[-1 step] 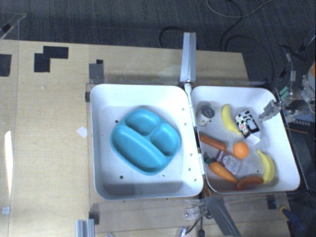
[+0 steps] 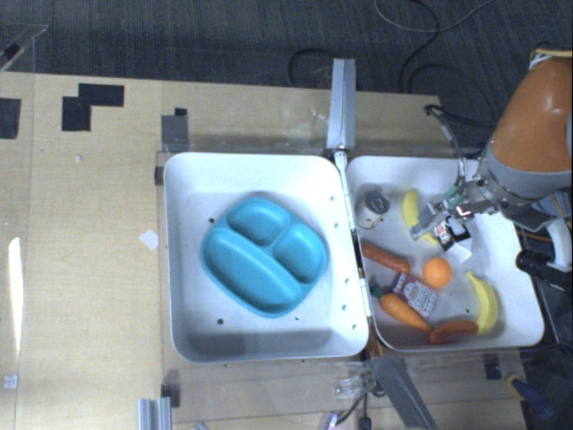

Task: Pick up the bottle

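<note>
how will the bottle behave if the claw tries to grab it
The bottle lies on its side, so it may roll. It looks smooth, perhaps slippery. A carrot and sausage crowd it, so they will likely shift too.

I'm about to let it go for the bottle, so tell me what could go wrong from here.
1. The bottle lies on its side, hemmed in by a carrot, a sausage and an orange, so the fingers might catch a neighbour instead.
2. The gripper sits above the right bin, up and to the right of the bottle near a yellow piece, so closing there would likely miss.
</note>
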Robot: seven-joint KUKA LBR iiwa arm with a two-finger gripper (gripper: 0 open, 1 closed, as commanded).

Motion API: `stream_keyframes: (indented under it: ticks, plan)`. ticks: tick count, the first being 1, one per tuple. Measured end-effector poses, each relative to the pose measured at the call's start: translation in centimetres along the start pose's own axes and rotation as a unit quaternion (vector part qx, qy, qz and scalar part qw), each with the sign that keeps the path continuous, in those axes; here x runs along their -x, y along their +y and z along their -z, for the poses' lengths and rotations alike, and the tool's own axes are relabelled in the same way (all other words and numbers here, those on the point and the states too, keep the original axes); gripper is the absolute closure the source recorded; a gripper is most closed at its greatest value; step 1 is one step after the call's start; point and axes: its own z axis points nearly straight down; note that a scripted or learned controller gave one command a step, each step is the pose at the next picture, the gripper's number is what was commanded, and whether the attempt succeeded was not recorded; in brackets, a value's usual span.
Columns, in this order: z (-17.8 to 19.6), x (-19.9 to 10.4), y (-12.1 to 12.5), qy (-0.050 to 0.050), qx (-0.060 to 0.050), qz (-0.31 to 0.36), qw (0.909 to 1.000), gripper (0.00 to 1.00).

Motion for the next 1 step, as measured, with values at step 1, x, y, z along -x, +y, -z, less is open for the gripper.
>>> stream_keyframes:
  ticks: [1]
  plan:
    - [-2.98, -4.60, 6.55, 0.000, -0.001, -0.139, 0.9903, 0.00]
